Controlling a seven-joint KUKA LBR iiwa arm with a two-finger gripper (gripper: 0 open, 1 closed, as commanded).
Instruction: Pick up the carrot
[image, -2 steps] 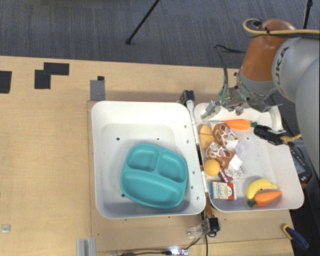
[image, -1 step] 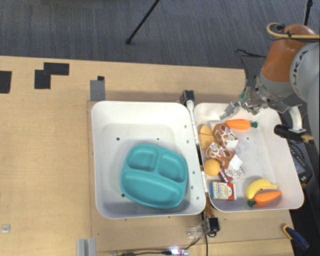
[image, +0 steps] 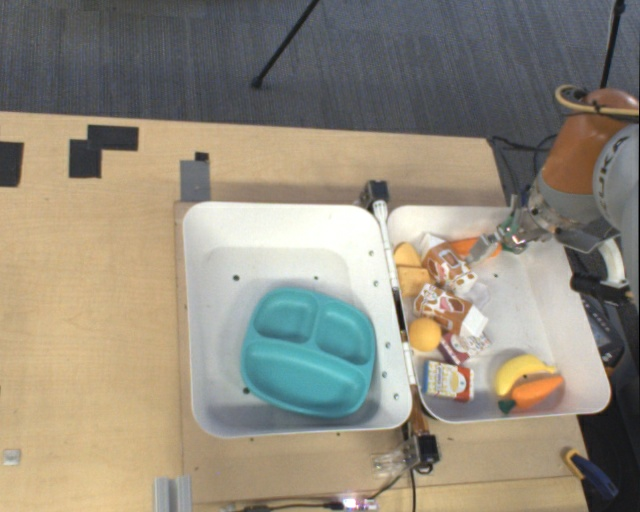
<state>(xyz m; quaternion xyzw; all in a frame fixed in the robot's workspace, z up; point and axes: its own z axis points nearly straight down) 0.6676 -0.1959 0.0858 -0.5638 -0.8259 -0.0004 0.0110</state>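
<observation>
An orange carrot (image: 537, 390) with a green end lies in the front right corner of the right bin (image: 560, 290), just in front of a yellow banana (image: 520, 370). My gripper (image: 503, 238) hangs over the back of the same bin, well behind the carrot. Its tip is next to a small orange piece (image: 463, 246) that lies among snack packets. I see nothing clearly held between the fingers.
Snack packets (image: 447, 300), a yellow-orange round fruit (image: 425, 334) and a small carton (image: 447, 380) crowd the left half of the right bin. A teal divided plate (image: 308, 352) sits in the left bin (image: 215, 300). The arm's orange band (image: 575, 155) is at the right.
</observation>
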